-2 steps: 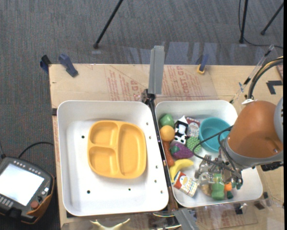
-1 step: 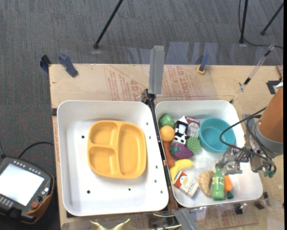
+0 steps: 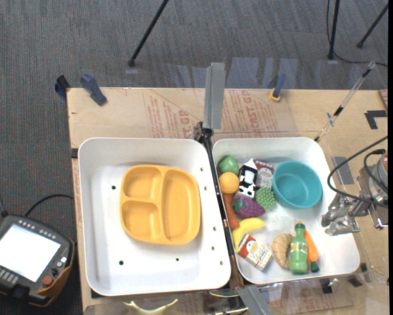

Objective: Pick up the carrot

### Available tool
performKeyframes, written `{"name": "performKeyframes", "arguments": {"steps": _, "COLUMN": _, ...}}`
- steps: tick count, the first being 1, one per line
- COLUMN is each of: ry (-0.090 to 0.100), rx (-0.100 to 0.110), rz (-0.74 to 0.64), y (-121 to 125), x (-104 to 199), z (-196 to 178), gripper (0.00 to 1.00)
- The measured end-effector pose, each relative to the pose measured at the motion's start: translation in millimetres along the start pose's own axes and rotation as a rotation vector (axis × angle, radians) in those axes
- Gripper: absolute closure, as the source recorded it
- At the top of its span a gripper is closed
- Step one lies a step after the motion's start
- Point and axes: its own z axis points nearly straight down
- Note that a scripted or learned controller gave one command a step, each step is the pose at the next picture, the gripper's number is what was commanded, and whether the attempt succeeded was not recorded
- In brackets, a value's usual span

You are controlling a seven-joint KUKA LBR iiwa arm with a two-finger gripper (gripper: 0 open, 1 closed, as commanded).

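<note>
A smooth tapered orange carrot [image 3: 311, 245] lies in the right bin [image 3: 344, 254] beside a green bottle [image 3: 299, 248]. The metal gripper [image 3: 340, 223] hovers near the bin's right rim; finger state unclear.

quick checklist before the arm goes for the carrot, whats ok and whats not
1. Carrot in view: ok, it lies in the right bin, near the front right corner.
2. Carrot free of neighbours: not ok, the green bottle lies right against it.
3. Gripper above the carrot: not ok, it sits at the bin's right edge, off to the side.
4. Gripper free of load: cannot tell.
5. Path to the carrot: ok, nothing stands between them; the teal bowl sits further back.
</note>
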Motion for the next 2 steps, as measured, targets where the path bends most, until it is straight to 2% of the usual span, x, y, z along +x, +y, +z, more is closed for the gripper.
{"name": "performKeyframes", "arguments": {"steps": 1, "ry": 0.001, "rx": -0.001, "rz": 0.0, "y": 0, "x": 0, "z": 1, "gripper": 0.0}}
{"name": "performKeyframes", "arguments": {"steps": 2, "ry": -0.013, "rx": 0.004, "rz": -0.114, "y": -1, "x": -17, "z": 119, "gripper": 0.0}}
